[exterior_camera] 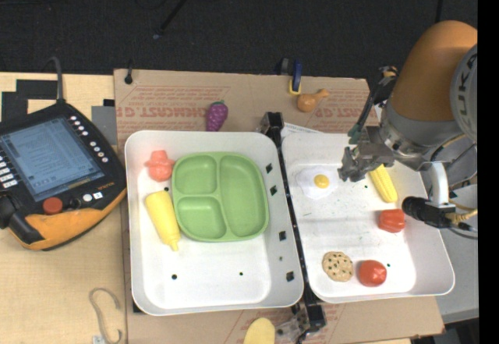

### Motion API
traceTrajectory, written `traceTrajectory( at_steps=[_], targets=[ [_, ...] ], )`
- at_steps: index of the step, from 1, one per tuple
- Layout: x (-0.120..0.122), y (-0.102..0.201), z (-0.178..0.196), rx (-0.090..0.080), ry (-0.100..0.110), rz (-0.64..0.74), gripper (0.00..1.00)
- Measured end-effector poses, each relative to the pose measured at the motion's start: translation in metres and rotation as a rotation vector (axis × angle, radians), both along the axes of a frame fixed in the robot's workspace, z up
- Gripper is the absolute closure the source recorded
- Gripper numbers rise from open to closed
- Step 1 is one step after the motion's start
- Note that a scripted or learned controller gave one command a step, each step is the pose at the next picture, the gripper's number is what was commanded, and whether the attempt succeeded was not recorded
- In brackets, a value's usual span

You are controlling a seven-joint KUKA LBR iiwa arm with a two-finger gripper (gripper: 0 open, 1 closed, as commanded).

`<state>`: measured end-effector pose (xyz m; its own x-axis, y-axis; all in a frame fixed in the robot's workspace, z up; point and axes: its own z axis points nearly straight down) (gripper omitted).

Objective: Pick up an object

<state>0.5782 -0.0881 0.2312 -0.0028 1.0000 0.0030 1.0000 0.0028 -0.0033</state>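
A: Nearest items, front edge of the table (47,288)?

B: One yellow rounded piece (260,330) at the bottom, below the seam between the bins. One metal hook (105,311) at lower left.

A: Right bin (437,276), front part?

B: One cookie (337,265) with dark chips; one red tomato (372,273) just beside it, to its right. Further back, one red pepper (392,220) near the right wall.

A: Left bin (203,280)?

B: One green divided plate (219,197), three compartments, lying flat. One yellow bottle-shaped toy (163,218) touching the plate's left edge. One pink toy (158,166) behind it, in the back left corner.

A: Middle of the right bin?

B: One fried egg (317,182), white with yellow yolk, lying flat. One yellow corn cob (382,182) to its right. The gripper (351,171) hangs between egg and corn, low over the bin floor. Whether its jaws stand apart or together, I cannot tell; dark parts merge. Nothing is seen clamped in it.

A: Arm?

B: Grey, with an orange band (437,69), entering from the right.

A: Further back?

B: One teach pendant (54,171) at left on the table. Cardboard sheet (179,97) behind the bins, bearing one purple piece (216,115) and one orange-brown piece (310,100). One blue and yellow clamp (295,77) at the cardboard's rear edge.
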Motion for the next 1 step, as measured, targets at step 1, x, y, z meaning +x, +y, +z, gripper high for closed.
traceTrajectory(
  at_steps=[1],
  targets=[
    [-0.0087, 0.0618, -0.0004, 0.000, 0.001, 0.001, 1.00]
  ],
)
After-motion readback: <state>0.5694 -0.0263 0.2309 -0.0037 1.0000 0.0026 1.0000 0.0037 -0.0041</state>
